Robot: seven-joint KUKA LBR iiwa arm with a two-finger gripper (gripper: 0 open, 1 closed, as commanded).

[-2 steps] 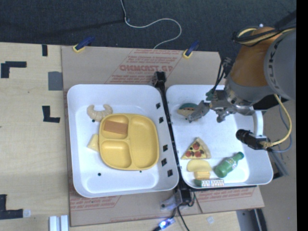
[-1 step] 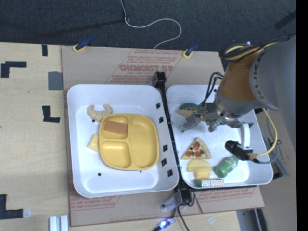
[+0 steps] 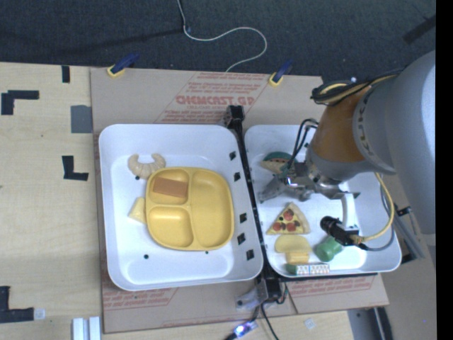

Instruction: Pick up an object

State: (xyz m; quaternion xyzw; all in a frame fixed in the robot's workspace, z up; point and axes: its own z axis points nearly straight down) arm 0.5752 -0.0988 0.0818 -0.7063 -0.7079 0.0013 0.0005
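The right bin point(image 3: 386, 261) holds several toy foods. A pizza slice point(image 3: 288, 220) lies near its middle, with a pale yellow piece point(image 3: 292, 244) and a green object point(image 3: 328, 249) toward the front. A green-and-tan sandwich-like toy point(image 3: 274, 163) sits at the back left. My gripper point(image 3: 271, 188) hangs low over the bin's left side, between the sandwich toy and the pizza slice. Its grey fingers are spread open and nothing shows between them. The arm's wrist covers the back right of this bin.
The left bin point(image 3: 113, 147) carries a yellow divided plate point(image 3: 202, 222) with a brown toast piece point(image 3: 170, 185) in one section. A croissant point(image 3: 145, 164) and a yellow wedge point(image 3: 136, 209) lie beside the plate. A black divider point(image 3: 244, 183) separates the bins.
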